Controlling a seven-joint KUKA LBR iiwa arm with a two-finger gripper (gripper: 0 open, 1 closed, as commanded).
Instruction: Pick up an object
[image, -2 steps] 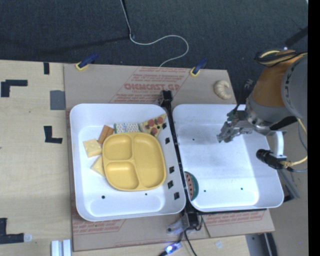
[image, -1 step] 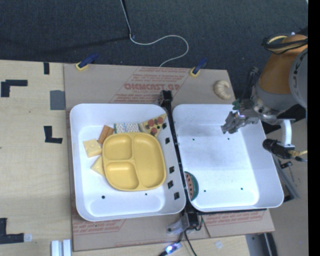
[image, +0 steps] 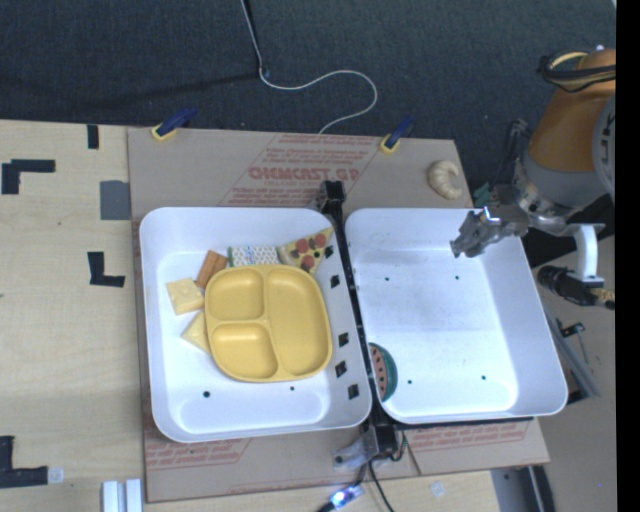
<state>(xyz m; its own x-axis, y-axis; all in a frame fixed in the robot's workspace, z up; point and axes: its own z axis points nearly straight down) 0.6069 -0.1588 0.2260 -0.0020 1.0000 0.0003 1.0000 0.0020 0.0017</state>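
Observation:
A yellow divided plate (image: 268, 322) lies in the left bin (image: 165, 400). Around its upper left edge lie a pale cracker (image: 184, 295), an orange-brown piece (image: 211, 266), a patterned strip (image: 253, 255) and a pizza-like slice (image: 309, 247). A round dark green and orange thing (image: 381, 367) sits at the left wall of the right bin (image: 450, 390). My gripper (image: 468, 240) hangs over the right bin's upper right corner, with nothing seen between its fingers.
A beige lump (image: 447, 178) rests on the cardboard behind the right bin. Blue-yellow clamps (image: 174, 123) (image: 398, 131) hold the cardboard's back edge. A white cable (image: 310, 82) loops on the dark floor. A black clip strip (image: 345, 300) joins the bins.

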